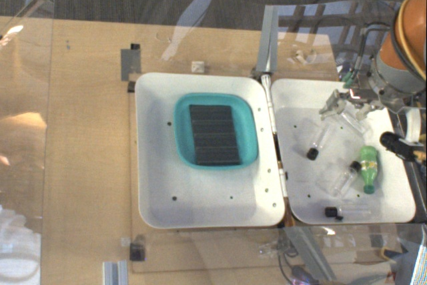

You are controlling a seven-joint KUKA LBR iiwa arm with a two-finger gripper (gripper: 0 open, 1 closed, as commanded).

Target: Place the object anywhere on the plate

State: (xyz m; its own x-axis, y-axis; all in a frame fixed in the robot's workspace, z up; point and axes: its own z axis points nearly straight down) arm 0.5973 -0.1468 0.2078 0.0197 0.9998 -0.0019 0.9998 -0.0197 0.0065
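Wooden bench (80, 143) carries, from left, a white bin (153, 203) holding the teal plate (248, 133), then a second bin (400, 210) where the green bottle (368, 169) lies lengthwise just below-right of the end effector (347, 105), whose state I cannot tell.

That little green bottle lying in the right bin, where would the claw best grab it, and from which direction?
Probably across the middle of the green bottle, coming straight down from above. It lies on its side on the right bin floor, long axis running roughly top to bottom in the view, so fingers closing left-to-right would span its narrow width. The black arm part beside it may crowd the right side.
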